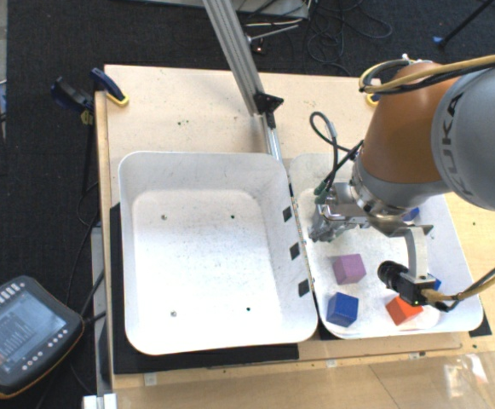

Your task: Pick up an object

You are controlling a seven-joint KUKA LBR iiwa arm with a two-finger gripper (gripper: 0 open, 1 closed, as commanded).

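The gripper (328,225) is seen over the upper left part of the right bin (460,245), as a cluster of grey metal parts below the wrist. Whether it is spread or closed cannot be told, since the parts are small, blurred and partly covered by the wrist housing; no object is seen gripped. Just below and to the right of the gripper, a purple cube (349,268) lies on the bin floor, apart from it. A blue cube (342,308) is placed nearer the front rim, and an orange-red block (403,310) lies to its right, partly hidden by a black fitting (405,281) on a grey bracket. A further blue item near the wrist is mostly covered and cannot be identified. The arm (434,135), with its orange band and grey casing, is cut off at the right edge and hides much of the right bin. Black cables (328,143) are looped above the wrist. The left bin (136,186) is shown beside it, their rims touching. A teach pendant (17,335) is cut off at the lower left.
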